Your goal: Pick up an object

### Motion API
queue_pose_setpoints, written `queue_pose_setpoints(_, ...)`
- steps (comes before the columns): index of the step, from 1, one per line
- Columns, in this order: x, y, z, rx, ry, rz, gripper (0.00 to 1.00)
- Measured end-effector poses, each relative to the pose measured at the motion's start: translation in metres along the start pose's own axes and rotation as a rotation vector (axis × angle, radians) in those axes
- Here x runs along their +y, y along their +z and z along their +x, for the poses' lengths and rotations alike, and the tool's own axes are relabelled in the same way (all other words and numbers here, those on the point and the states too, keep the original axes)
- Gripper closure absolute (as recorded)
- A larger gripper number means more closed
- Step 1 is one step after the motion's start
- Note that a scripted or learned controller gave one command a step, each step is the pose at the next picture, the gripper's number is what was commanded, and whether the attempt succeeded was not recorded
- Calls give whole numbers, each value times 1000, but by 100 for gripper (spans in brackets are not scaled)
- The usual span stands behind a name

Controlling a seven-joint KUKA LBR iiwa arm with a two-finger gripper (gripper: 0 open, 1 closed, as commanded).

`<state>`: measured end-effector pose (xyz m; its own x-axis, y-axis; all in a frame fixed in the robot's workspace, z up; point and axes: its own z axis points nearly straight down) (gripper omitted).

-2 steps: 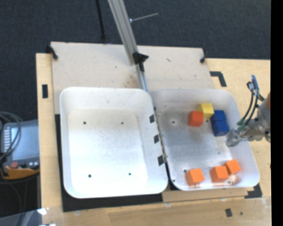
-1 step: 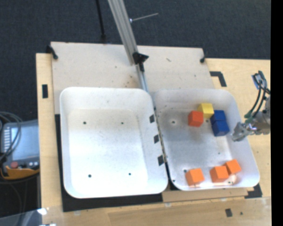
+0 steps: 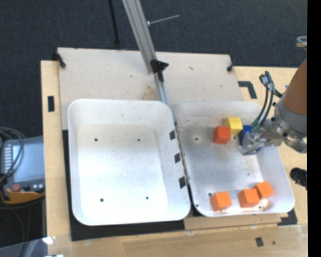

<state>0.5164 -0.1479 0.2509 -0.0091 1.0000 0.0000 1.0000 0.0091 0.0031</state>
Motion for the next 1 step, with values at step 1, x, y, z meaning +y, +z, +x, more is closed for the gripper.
queue_pose_setpoints(1, 19, 12, 48, 0, 3, 4, 100)
